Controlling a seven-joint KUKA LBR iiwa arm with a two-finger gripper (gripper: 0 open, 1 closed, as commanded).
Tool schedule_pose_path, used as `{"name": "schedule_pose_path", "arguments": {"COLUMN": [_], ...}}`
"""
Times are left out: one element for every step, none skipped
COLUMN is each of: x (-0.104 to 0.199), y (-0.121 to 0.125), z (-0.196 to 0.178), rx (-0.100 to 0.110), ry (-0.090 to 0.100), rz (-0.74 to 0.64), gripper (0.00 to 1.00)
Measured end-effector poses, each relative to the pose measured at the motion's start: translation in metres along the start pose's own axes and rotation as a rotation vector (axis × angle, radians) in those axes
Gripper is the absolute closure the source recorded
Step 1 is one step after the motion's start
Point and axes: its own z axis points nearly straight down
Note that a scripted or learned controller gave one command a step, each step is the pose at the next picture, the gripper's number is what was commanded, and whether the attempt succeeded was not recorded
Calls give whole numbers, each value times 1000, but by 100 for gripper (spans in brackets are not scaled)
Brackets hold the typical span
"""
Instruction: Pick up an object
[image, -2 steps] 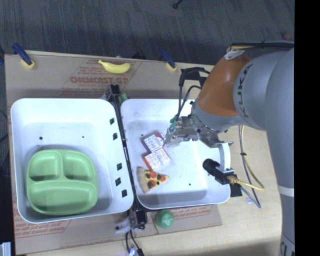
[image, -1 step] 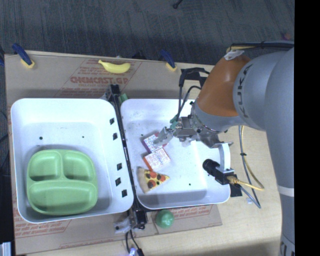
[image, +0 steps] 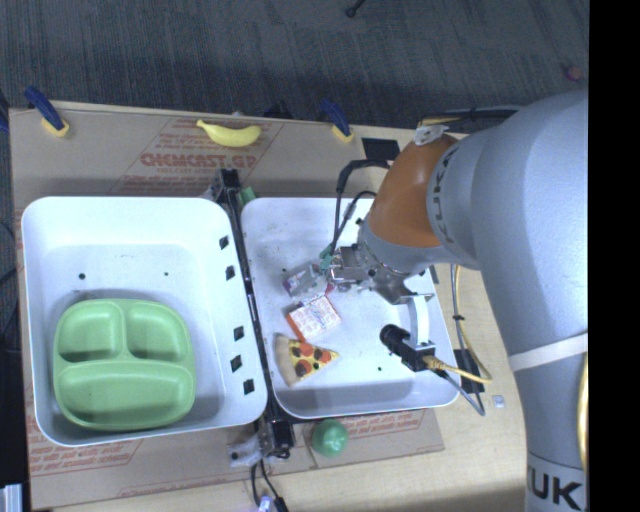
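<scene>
From above, the arm reaches into the right bin (image: 420, 395) and the gripper (image: 345, 268) hangs low over a small crumpled packet (image: 297, 279), so this looks like the approach; the next move calls for a descent and a squeeze. I cannot tell how the gripper stands or whether it touches anything (the wrist hides it); the orange-and-white carton (image: 314, 319) and pizza slice (image: 303, 357) lie just beside.

We see two bins side by side on the counter (image: 90, 140). The left bin (image: 40, 240) holds a divided tray (image: 123, 362). In the right bin (image: 400, 395), a carton (image: 314, 319) lies just behind a pizza slice (image: 303, 358). A ball (image: 328, 437) sits in front of the right bin, and a banana (image: 230, 131) lies behind both bins.
</scene>
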Motion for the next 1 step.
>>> {"name": "schedule_pose_path", "arguments": {"x": [5], "y": [65], "z": [-3], "rx": [-5], "ry": [1], "rz": [1], "gripper": [0]}}
